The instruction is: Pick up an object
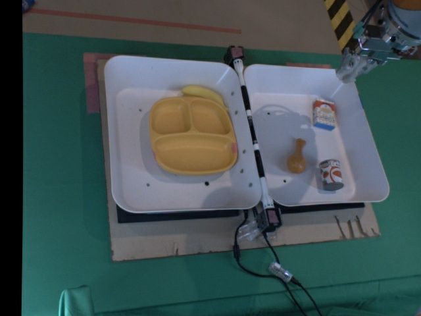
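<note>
Camera view: gripper hangs over the right bin's far-right corner, carrying nothing; can't tell how wide it's set. Carton, pear and can all lie in that bin, untouched. Left bin: yellow tray, banana. Pick not started; carton is nearest.

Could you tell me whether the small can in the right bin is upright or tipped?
Tipped: the can lies on its side, label facing up.

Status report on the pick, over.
Gripper above right bin's far right corner, holding nothing. Carton, pear-shaped toy, can lie untouched in right bin. Nothing blocking the carton.
</note>
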You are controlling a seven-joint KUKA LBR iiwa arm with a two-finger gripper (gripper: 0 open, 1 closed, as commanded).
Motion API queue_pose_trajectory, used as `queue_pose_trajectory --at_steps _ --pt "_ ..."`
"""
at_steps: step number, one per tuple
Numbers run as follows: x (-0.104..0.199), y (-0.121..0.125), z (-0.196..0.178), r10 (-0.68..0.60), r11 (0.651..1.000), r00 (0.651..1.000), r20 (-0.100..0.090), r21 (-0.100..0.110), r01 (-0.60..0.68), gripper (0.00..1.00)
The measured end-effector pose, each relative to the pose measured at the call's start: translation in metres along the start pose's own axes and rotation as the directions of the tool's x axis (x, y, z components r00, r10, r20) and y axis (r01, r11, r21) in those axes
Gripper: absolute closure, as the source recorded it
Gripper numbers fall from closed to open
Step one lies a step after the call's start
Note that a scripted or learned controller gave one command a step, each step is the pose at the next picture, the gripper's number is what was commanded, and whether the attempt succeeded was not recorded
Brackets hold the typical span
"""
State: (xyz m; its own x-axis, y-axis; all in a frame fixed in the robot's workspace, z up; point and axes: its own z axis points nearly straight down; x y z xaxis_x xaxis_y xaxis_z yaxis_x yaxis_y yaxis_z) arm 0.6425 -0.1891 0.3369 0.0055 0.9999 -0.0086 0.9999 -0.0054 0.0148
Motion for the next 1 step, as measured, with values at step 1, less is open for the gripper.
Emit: queue_pose_trajectory --at_steps 1 --pt "0.0212 0.0484 0.0793 0.0 1.0 1.0 0.0 0.007 0.0 1.0"
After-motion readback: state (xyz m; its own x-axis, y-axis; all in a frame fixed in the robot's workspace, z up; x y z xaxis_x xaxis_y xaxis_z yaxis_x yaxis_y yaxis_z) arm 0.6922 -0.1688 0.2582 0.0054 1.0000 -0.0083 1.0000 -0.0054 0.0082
